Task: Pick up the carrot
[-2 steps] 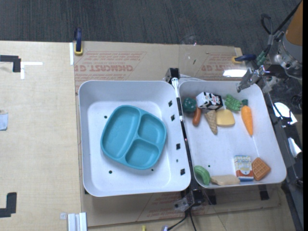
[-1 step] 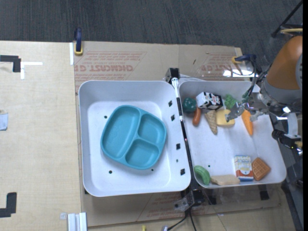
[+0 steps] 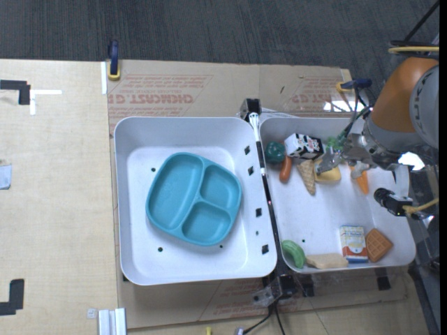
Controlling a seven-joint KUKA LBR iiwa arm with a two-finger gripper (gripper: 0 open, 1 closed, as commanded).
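Two shallow white bins sit side by side on the counter (image 3: 56,208). The left bin (image 3: 133,208) holds a teal divided plate (image 3: 194,198) lying flat in its middle. The right bin (image 3: 314,222) carries the small things. Reaching in from the right, the grey arm (image 3: 426,110) with its orange band (image 3: 401,96) bends down over the right bin's upper right part, and its gripper (image 3: 332,160) hangs low just above a yellow piece (image 3: 330,175); whether the fingers are spread or closed cannot be told.

Just left of the gripper lie a cone-shaped wafer (image 3: 308,176), a red-orange sausage (image 3: 286,169), a dark green round piece (image 3: 276,151) and a black-and-white cow-patterned item (image 3: 304,145), all crowded near the bin's upper left. Along the lower edge lie a green vegetable (image 3: 294,254), a tan slab (image 3: 327,261), a small carton (image 3: 353,243) and a waffle (image 3: 378,244).

The carrot (image 3: 361,181) is a small orange piece at the bin's right side, just under the wrist, right of the yellow piece and apart from the gripper's tip.
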